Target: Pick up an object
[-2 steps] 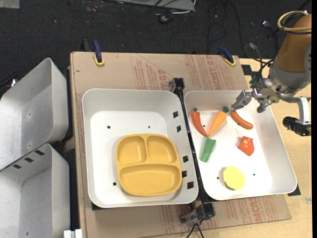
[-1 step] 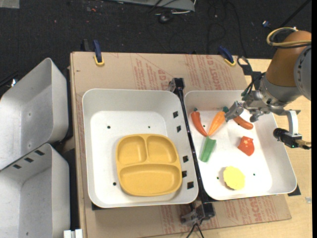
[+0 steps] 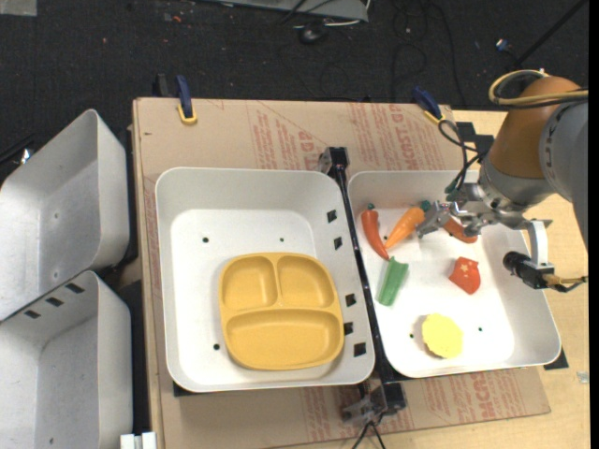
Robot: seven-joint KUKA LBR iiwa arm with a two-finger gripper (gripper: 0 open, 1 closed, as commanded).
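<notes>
The right bin point(image 3: 524, 340) holds a red chili pepper point(image 3: 374, 234), an orange carrot point(image 3: 404, 225), a green pepper piece point(image 3: 392, 282), a red chunky piece point(image 3: 465, 275) and a yellow round piece point(image 3: 443, 335). My gripper point(image 3: 447, 219) hangs low over the back of this bin, just right of the carrot's thick end and above the red chunky piece. A small orange-red patch point(image 3: 461, 232) shows beneath the gripper; I cannot make out what it is. Nothing is visibly held.
The left bin point(image 3: 187, 204) holds a yellow divided plate point(image 3: 281, 310). A black divider point(image 3: 354, 251) runs between the bins. Grey trays point(image 3: 56, 251) stand off the bench at the left. The arm's grey and orange wrist point(image 3: 533, 148) covers the right bin's back right corner.
</notes>
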